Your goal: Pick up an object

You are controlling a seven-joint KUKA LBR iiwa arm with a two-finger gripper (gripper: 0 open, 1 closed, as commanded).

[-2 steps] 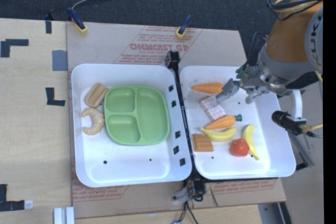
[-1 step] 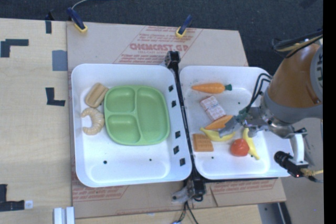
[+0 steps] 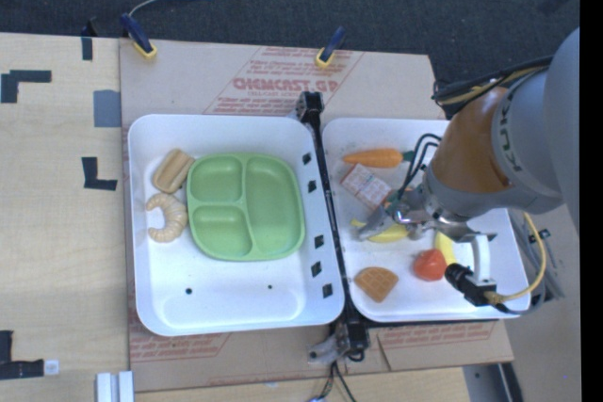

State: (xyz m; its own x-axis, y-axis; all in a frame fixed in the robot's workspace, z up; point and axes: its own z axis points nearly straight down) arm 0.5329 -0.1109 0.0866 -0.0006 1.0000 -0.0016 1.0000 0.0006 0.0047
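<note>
In the right bin [image 3: 499, 311], my gripper [image 3: 384, 221] hangs low over a yellow banana-shaped piece [image 3: 388, 236] and hides part of it. An orange carrot [image 3: 372, 158] lies at the back of this bin, with a tan and pink packet [image 3: 366, 185] just in front of it. A red tomato [image 3: 430, 265] and a small yellow piece [image 3: 445, 249] sit under the wrist. A brown waffle-like piece [image 3: 376, 282] lies near the front wall.
The left bin [image 3: 226, 311] holds a green divided plate [image 3: 247, 207], a bread slice [image 3: 171, 169] and a croissant [image 3: 170, 219]. A black divider clamp [image 3: 320, 202] runs between the bins. The grey arm [image 3: 509, 146] covers the right bin's far right.
</note>
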